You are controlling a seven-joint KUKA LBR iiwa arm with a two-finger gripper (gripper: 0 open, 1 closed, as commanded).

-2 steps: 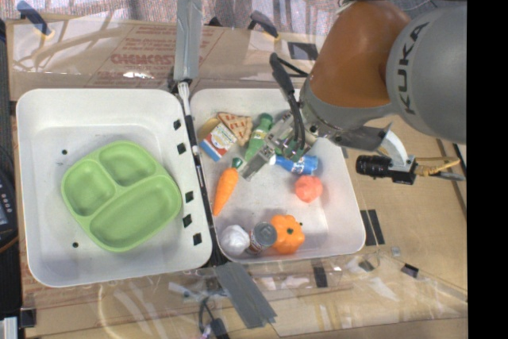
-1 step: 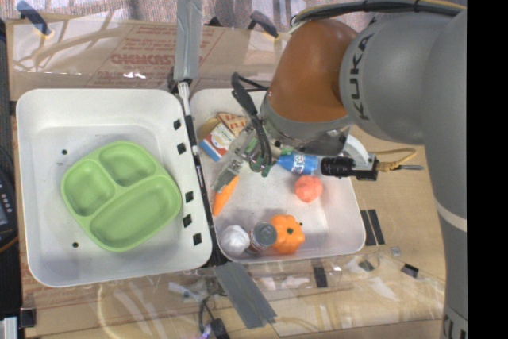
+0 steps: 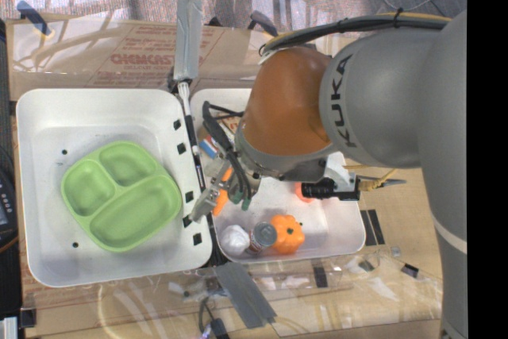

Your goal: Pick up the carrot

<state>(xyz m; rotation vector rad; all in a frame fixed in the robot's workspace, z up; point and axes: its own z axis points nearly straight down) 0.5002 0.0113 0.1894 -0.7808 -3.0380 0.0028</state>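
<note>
Gripper (image 3: 216, 198) hangs low over the left part of the right bin (image 3: 349, 238), close to the wall between both bins. Whether it is wide or narrow, one cannot tell, because the grey and orange arm (image 3: 317, 111) covers much of it. An orange long piece, seemingly the carrot (image 3: 220, 190), lies just at the gripper; if it is held is not clear. Nearer in this bin stand a white ball (image 3: 234, 237), a small can (image 3: 264, 234) and an orange pumpkin (image 3: 287, 235). The left bin (image 3: 48, 123) bears a green divided plate (image 3: 121, 196).
</note>
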